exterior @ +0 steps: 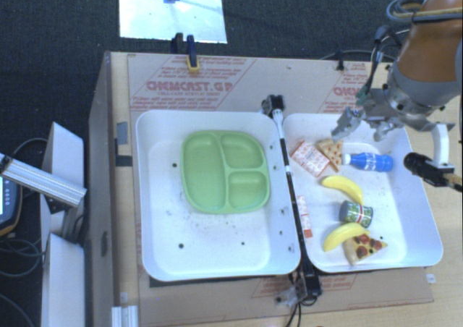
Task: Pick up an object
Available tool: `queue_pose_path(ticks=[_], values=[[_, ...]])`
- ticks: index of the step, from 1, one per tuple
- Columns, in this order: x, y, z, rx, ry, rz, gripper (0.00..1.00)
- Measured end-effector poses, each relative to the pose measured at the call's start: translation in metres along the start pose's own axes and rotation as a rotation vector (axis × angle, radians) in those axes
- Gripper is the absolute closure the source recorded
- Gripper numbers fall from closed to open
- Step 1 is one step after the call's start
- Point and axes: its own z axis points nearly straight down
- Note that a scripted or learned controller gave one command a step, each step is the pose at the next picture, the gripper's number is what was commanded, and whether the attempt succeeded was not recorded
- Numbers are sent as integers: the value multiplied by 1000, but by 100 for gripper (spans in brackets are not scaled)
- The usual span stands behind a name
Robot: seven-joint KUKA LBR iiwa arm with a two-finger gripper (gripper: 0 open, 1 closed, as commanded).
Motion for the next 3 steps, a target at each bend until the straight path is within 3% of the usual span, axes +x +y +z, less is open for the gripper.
queue_pose_path(ticks=[1,2,3], values=[[-48,-8,146,2,0,2,0],[-43,-46,183,2,0,2,0],[-43,-45,173,-1,0,1,100]])
